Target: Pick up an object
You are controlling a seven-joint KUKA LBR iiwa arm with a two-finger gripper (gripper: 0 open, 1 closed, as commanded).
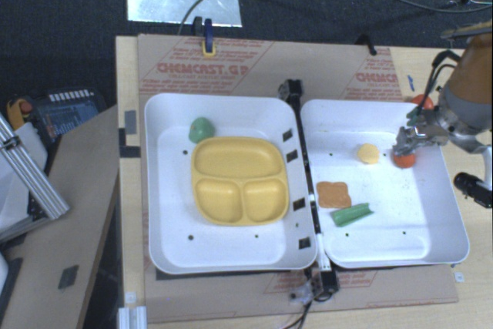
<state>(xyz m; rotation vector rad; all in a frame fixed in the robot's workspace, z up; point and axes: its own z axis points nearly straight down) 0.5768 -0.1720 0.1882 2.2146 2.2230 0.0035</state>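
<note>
My gripper point(407, 144) is low over the right bin's point(431, 243) far right side, directly above a small red-orange object point(405, 160) that peeks out beneath it. I cannot tell whether they touch. To its left lies a pale yellow round piece point(368, 154). Nearer the bin's front left are a flat orange-brown slice point(333, 194) and a green strip point(351, 213).
The left bin point(166, 243) holds a yellow three-compartment tray point(237, 179) and a green round object point(202, 129) at its far left. A black divider point(302, 166) runs between the bins. The arm point(470, 88) reaches in from the right over the bin's rim.
</note>
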